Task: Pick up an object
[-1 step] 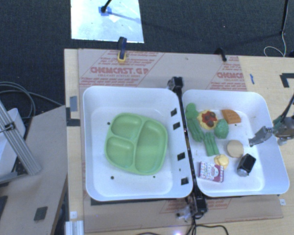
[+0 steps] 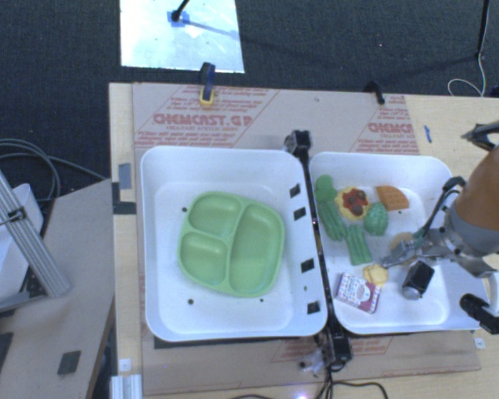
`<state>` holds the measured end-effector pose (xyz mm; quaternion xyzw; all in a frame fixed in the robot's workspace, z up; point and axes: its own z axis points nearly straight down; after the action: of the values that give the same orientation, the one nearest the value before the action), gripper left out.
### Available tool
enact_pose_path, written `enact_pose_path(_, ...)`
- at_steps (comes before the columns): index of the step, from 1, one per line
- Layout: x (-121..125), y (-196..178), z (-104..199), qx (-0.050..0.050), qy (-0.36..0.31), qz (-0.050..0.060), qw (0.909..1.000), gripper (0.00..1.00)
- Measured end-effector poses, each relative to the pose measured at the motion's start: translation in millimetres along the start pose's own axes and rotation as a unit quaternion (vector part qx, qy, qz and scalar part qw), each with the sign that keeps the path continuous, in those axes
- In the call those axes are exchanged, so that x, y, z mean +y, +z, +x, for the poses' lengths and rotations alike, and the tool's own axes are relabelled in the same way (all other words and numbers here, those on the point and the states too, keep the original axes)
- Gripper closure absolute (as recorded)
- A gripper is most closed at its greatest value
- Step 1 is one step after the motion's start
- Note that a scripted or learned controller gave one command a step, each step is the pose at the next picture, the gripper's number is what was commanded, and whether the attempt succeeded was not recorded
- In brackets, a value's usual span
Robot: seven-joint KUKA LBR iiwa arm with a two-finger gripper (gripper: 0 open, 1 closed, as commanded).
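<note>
**Mia:** Where is the robot's hand (image 2: 397,256) now?

**Ben:** It is low in the right bin (image 2: 432,173), reaching in from three o'clock. Whether it is clenched or released cannot be told. It looks like the reaching step, and nothing seems picked up yet.

**Mia:** What is close to it?

**Ben:** A small yellow lump (image 2: 376,274) sits just beside it at seven o'clock. A black can (image 2: 416,279), round and shiny, lies at five o'clock. A flat pink packet (image 2: 358,292) is farther off at seven o'clock.

**Mia:** And farther up?

**Ben:** Bumpy green toy veggies (image 2: 346,223) at ten o'clock, an orange bread-like piece (image 2: 392,196) at twelve. They look like smooth plastic.

**Mia:** What should the hand do next?

**Ben:** Probably settle over one thing and squeeze it.

**Mia:** And the other bin?

**Ben:** The left bin (image 2: 170,177) holds a green tray (image 2: 231,243) with three dips.
</note>
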<state>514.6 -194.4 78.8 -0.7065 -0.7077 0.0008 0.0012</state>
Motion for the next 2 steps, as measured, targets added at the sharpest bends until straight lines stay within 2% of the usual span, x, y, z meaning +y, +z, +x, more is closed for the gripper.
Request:
enact_pose_path(1, -28.5, -4.7, 86.7, 0.002, -0.004, -0.001, 1.0000, 0.00)
enact_pose_path(2, -25.5, -111.1, 169.6, 0.001, -0.006, -0.007, 1.0000, 0.00)
